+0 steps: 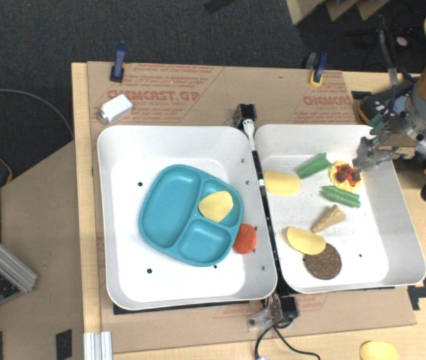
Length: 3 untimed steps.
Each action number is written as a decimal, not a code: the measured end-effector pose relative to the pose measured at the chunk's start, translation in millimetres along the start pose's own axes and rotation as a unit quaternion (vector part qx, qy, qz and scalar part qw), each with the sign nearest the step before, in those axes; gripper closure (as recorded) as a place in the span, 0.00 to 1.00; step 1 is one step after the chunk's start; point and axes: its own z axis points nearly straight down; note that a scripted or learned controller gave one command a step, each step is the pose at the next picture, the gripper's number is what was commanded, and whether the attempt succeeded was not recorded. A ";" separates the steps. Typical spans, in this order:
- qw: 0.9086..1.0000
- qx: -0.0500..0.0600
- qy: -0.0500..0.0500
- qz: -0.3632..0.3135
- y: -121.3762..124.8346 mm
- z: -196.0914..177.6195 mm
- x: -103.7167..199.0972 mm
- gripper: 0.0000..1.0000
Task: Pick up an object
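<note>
While low, gripper (pixel 366 154) by yellow-red toy (pixel 343 174); rt bin (pixel 400 201).

teal plate (pixel 169 217), white bins (pixel 115 201)

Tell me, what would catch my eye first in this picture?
Probably the blue divided plate in the left bin, with a pale yellow piece in one compartment and an orange piece beside its rim. Next, the toy food scattered in the right bin: green pods, a brown disc, a small pizza. The gripper hangs over that bin's far right corner, next to the pizza.
</note>
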 end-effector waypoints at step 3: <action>1.000 -0.003 0.001 -0.003 -69.4 -271.1 30.1 1.00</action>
